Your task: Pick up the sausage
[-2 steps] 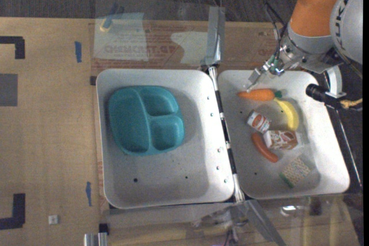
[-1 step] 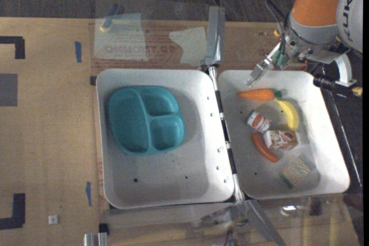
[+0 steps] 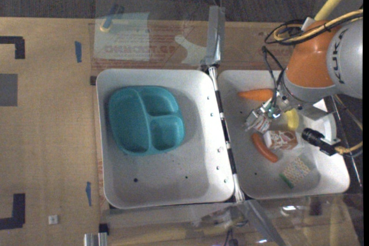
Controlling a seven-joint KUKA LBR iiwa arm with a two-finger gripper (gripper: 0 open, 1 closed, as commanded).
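The sausage (image 3: 264,147) is a reddish-orange link lying at a slant on the floor of the right bin (image 3: 245,170). My gripper (image 3: 258,119) hangs just above the sausage's upper end, reaching in from the right under the orange wrist band. Nothing shows between its fingers. A small gap of bin floor separates the gripper from the sausage.
An orange carrot (image 3: 256,94) lies at the back of the right bin. A yellow piece (image 3: 292,118), a brown-and-white packet (image 3: 281,139) and a green-edged cracker (image 3: 296,171) sit near the sausage. A teal divided plate (image 3: 146,119) rests in the left bin (image 3: 115,181).
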